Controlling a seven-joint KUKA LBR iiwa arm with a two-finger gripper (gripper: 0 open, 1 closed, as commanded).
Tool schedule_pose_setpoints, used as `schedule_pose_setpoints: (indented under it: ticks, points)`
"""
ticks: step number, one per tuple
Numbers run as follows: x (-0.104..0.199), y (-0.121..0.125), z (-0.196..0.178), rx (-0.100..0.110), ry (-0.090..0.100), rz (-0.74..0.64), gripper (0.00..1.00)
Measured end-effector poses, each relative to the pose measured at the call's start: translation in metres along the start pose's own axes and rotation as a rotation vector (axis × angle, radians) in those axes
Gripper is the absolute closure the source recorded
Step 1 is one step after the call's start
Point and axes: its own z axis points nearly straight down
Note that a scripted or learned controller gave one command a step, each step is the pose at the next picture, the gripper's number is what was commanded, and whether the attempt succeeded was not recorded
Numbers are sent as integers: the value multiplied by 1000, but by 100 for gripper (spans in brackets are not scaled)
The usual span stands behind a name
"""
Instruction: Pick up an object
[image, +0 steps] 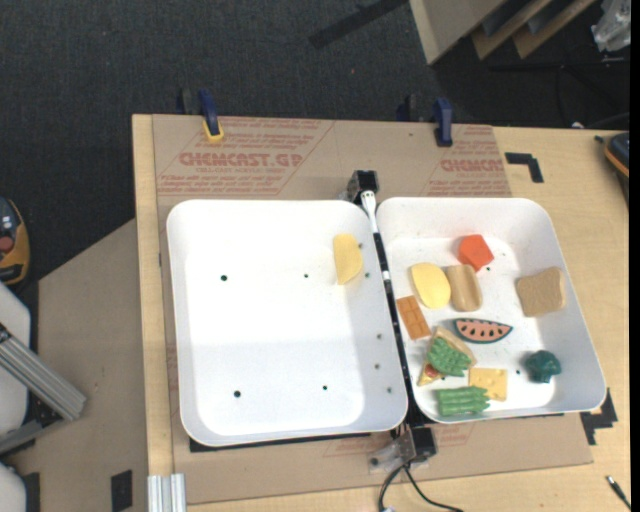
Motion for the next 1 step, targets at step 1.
schedule_pose_setpoints:
  ticks: [1]
  points:
    - [31, -5, 149, 37, 8, 3, 100]
